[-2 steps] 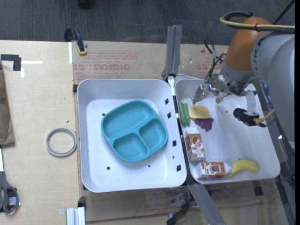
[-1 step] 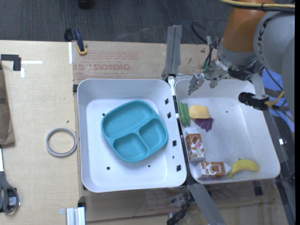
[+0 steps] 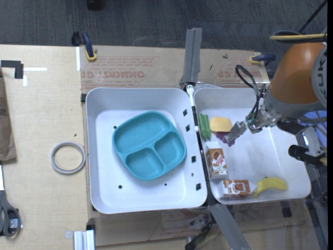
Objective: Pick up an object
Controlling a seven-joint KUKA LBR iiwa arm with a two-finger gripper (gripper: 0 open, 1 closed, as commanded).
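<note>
Reaching in from the right, the grey arm (image 3: 296, 87) with its orange band leans over the right-hand bin (image 3: 291, 155); its gripper (image 3: 235, 134) points down and to the left, low over the upper left part of that bin; the tips sit right at a small purple object (image 3: 222, 137), but whether they are apart, together or clamped on it cannot be told from this angle, since the tips merge with the dark shape beneath them. Lying just above the purple object, a yellow item (image 3: 220, 124) rests near the bin's upper left corner; beside it, against the dividing wall, a green item (image 3: 204, 126) stands lengthwise. Below these, a small carton (image 3: 216, 162) with red and white print lies near the left wall; a second carton (image 3: 235, 188) lies at the bottom edge, touching or nearly touching the stem end of a yellow banana (image 3: 270, 185) to its right. The left-hand bin (image 3: 99, 155) holds a teal divided plate (image 3: 149, 145) with three compartments, set at a tilt relative to the bin's sides. On the wooden bench (image 3: 41, 113) to the left of the bins, a grey ring (image 3: 68, 157) lies flat; scissors (image 3: 9, 216) show at the lower left edge; a brown paper item (image 3: 6, 124) runs along the left edge.
</note>
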